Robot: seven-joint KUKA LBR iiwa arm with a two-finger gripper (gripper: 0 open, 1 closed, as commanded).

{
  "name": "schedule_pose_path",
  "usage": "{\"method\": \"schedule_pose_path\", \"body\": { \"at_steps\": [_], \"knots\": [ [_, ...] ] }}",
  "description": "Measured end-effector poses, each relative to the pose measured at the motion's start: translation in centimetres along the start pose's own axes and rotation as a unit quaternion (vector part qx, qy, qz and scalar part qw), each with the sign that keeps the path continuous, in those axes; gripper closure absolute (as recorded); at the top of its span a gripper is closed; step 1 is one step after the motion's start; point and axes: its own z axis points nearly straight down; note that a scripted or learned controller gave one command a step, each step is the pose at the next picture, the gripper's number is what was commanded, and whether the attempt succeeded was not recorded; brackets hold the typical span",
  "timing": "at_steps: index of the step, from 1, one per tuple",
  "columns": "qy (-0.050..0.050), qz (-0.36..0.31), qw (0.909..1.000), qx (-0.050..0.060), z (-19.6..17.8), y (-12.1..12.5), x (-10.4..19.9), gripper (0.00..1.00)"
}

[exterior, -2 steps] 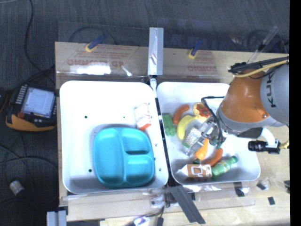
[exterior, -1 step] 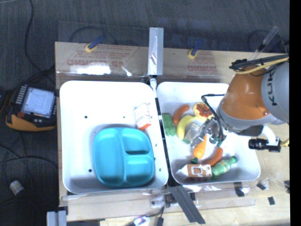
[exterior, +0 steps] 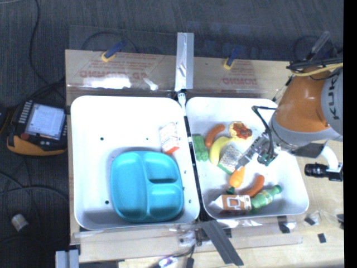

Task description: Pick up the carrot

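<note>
The carrot (exterior: pixel 237 176) lies in the right bin (exterior: pixel 290 202), a short orange piece near the middle of a crowded heap. Just above it, touching or nearly so, sits a grey-white block (exterior: pixel 229 158), with a banana (exterior: pixel 218 147) behind that. Below and to the right lies an orange-red sausage (exterior: pixel 256 185), then a green bottle (exterior: pixel 265 198) and a small carton (exterior: pixel 235 202) along the near wall. Another orange sausage (exterior: pixel 214 134) and a slice of pizza (exterior: pixel 241 130) lie toward the far side, and a green vegetable (exterior: pixel 199 148) rests against the divider.

The gripper (exterior: pixel 254 153) hangs over the heap, up and to the right of the carrot. I cannot tell whether it is spread or closed, and nothing is visibly held in it.

The main risk is the crowding. The carrot has neighbours on nearly every side, so a descent that lands slightly off is likely to strike the grey-white block or the sausage and push the carrot aside. The colour is a second trap: two other orange pieces lie close by, and a grasp aimed at the wrong one would lift a sausage instead. The carrot also tapers, so a pinch near its narrow end may squeeze it out sideways.

The left bin (exterior: pixel 89 116) holds a blue divided tray (exterior: pixel 146 186) and a small packet (exterior: pixel 169 138), well apart from the work.
</note>
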Motion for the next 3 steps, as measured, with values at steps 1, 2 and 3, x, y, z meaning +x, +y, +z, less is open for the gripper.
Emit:
{"method": "schedule_pose_path", "body": {
  "at_steps": [1, 2, 3],
  "knots": [
    [-0.002, 0.065, 0.9979, -0.003, 2.7, 0.1, -1.5, 1.00],
    [-0.008, 0.021, 0.9997, -0.003, 4.4, -6.6, -5.3, 1.00],
    [-0.011, 0.057, 0.9983, -0.006, 4.4, -7.3, -4.4, 1.00]
  ]
}}
